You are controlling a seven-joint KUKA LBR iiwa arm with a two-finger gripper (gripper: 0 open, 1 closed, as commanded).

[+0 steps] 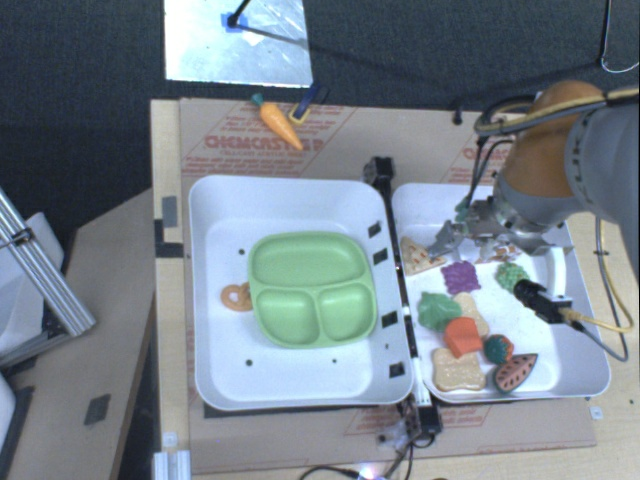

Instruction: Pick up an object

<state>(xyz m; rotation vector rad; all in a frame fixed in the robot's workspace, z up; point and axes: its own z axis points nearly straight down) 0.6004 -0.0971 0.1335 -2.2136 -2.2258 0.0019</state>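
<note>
The right bin [590,363] holds several toy foods: a purple grape bunch [461,276], a tan cracker [420,256], a green leafy piece [438,310], a small green piece [512,273], an orange-red block [462,336], a toast slice [458,370], a strawberry [497,348] and a watermelon slice [515,371]. My gripper [468,243] hangs over the back of this bin, just above the grapes and the cracker. Its fingers look spread with nothing between them.
The left bin [215,228] holds a green divided plate [310,288] and a small pretzel [237,297] to its left. A toy carrot [280,125] lies on the bench behind the bins. A black divider [392,268] runs between the bins.
</note>
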